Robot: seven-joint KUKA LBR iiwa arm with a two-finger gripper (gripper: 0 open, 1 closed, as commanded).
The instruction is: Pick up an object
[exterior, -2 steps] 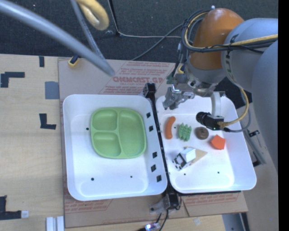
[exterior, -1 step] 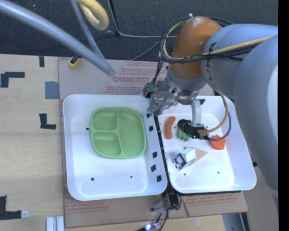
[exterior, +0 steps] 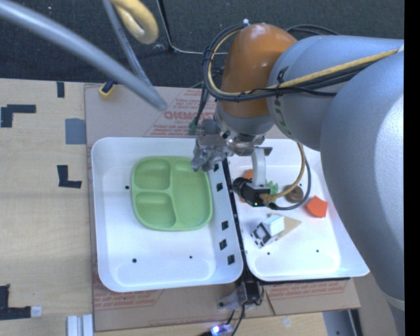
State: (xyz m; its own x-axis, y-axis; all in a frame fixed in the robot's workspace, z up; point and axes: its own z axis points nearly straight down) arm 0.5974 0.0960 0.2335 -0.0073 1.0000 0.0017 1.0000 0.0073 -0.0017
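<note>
Overhead, the grey arm (exterior: 341,98) reached in from the right, its orange band (exterior: 252,56) above the wrist, and the hand (exterior: 209,157) hung low over the inner edge of the left bin (exterior: 111,223), just at the upper right corner of the green divided plate (exterior: 172,192). Whether the hand was open or closed could not be told, since the wrist hid most of it; nothing could be seen gripped in it. The plate lay flat in the left bin, toward its upper half, with three compartments showing. In the right bin (exterior: 328,259) an orange block (exterior: 317,207) sat near the right wall, a small orange and green item (exterior: 259,187) lay close to the divider beneath the wrist, and a pale tan piece with a dark part beside it (exterior: 272,228) rested near the middle. Both bins stood touching side by side on a cardboard sheet (exterior: 177,111) that covered the wooden surface (exterior: 39,216), which carried black tape marks (exterior: 65,177). A yellow object (exterior: 136,18) hung at the upper left, above a grey bar (exterior: 79,46)
</note>
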